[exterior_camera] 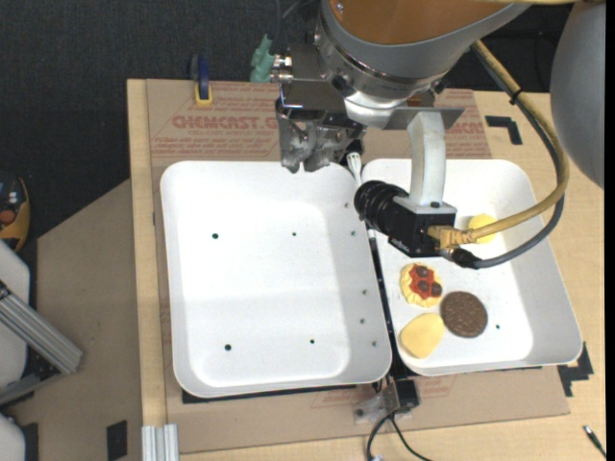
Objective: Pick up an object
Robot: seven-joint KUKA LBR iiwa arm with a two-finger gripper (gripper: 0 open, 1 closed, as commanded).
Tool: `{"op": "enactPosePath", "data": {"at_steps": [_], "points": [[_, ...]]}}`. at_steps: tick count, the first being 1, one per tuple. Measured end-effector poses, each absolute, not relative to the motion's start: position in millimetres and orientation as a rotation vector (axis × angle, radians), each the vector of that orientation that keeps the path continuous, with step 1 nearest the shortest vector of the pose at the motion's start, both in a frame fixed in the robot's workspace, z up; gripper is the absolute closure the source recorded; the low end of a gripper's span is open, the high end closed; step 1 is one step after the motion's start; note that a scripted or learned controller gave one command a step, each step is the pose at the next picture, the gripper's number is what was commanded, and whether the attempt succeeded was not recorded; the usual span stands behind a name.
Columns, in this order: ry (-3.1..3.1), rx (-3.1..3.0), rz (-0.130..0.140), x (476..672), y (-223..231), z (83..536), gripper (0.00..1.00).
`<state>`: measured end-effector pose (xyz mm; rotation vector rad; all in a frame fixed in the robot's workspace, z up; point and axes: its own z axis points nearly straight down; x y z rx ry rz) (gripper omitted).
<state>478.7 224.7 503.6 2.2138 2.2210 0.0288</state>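
At upper centre of the frame, the claw (312,149) hangs over the left bin (192,353); its grip state cannot be told. Judged pre-grasp: next, reaching the cookie (464,314) at lower right.

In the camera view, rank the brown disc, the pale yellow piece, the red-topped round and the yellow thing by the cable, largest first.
1. brown disc and pale yellow piece: look alike, unranked.
2. red-topped round: slightly smaller.
3. yellow thing: smallest showing, partly hidden by the cable.

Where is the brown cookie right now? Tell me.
The brown cookie lies in the right bin, near its front edge, touching the pale yellow piece on its left and just below the red-topped tart.
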Motion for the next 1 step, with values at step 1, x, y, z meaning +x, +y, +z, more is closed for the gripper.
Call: {"op": "enactPosePath", "data": {"at_steps": [1], "points": [[2.223,2.227,-0.022,477.7,224.0,355.1,1.0]]}}
